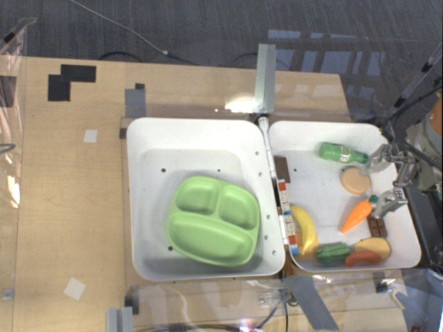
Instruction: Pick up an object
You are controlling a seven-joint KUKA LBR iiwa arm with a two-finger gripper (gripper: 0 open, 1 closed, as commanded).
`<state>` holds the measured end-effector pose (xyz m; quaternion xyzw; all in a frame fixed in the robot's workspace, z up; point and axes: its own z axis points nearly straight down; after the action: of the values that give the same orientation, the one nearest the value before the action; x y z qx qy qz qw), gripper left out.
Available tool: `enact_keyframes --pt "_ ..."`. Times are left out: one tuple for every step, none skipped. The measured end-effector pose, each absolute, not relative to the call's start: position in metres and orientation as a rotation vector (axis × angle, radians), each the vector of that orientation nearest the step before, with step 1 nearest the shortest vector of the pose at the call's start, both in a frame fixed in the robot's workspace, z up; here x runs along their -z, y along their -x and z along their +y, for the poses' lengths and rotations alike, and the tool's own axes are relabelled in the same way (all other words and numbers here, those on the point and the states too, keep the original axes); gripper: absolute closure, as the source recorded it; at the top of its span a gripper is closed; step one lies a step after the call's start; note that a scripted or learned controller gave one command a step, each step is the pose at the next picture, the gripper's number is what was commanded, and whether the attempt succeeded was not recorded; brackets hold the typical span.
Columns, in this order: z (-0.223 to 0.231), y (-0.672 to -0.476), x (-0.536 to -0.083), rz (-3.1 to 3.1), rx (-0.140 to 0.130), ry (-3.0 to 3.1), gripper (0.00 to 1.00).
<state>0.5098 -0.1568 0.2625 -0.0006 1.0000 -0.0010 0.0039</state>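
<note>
**Gripper parked at the right bin's edge, nothing in hand**

From my seat I read the scene by size. The left bin (138,185) holds one thing, a green divided plate (213,220), lying flat and slightly askew near the front. It is bulky and wide, a poor pick for two fingers, which I judge is why the arm is working over the other side.

The right bin (304,140) carries the small goods, spread along its front and right walls: a banana (305,231) against the left wall, its long axis running roughly front to back; a green bottle (342,153) lying on its side near the back, long axis across the bin; a tan disc (356,180) just in front of it.

The gripper (392,180) sits at the bin's right rim, its fingers spread apart with nothing between them, so nothing is held yet.

The nearest candidate is the carrot (356,216), close beside the lower finger. Its long axis lies diagonal, leafy end up-right toward the gripper, tip down-left toward the bin's middle. I judge the fingers would want to close across that axis.
</note>
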Motion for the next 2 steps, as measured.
enact_keyframes --pt "-0.173 -0.504 -0.098 3.126 0.005 0.141 0.00" --pt "-0.171 -0.507 -0.109 3.120 0.007 0.153 1.00"
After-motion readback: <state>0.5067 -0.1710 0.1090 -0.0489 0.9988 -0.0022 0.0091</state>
